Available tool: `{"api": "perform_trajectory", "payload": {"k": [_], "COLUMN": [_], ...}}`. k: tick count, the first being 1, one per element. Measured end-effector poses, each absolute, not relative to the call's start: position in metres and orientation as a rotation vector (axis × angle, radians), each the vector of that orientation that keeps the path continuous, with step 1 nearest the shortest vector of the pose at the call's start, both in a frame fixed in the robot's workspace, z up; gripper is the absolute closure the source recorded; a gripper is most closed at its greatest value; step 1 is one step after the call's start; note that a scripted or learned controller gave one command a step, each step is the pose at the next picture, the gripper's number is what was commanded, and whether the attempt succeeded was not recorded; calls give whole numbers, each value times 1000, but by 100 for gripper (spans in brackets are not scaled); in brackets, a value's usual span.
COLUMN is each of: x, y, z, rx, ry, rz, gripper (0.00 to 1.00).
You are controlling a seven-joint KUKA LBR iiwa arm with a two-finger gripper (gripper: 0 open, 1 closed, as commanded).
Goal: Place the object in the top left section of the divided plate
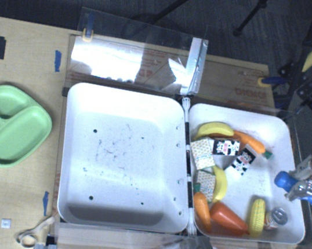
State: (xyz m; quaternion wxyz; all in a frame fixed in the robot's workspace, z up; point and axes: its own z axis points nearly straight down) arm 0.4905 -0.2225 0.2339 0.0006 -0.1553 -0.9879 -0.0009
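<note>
Camera view: divided plate (8, 125) far left holds nothing; gripper (306, 184) over right bin (294, 143), grip state unclear; placing remains.

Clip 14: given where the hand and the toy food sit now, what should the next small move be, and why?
Probably shift the hand left over the right bin and lower it onto one item, perhaps the corn, which lies fairly apart. The hand sits at the bin's right edge with nothing visibly between its fingers, and the green divided plate on the far left holds nothing yet.
</note>
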Motion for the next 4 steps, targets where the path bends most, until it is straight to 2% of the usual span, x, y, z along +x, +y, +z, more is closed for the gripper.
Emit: {"api": "perform_trajectory", "payload": {"k": [1,2,3,4], "x": [492,480,482,481], "y": [-222,-223,-223,-223], "z": [242,231,240,267], "rx": [-489,-120,-124,476], "ry": [-3103,-3137,-3138,-3109], "rz": [-5,-4,-7,-3], "gripper": [100,100,100,100]}}
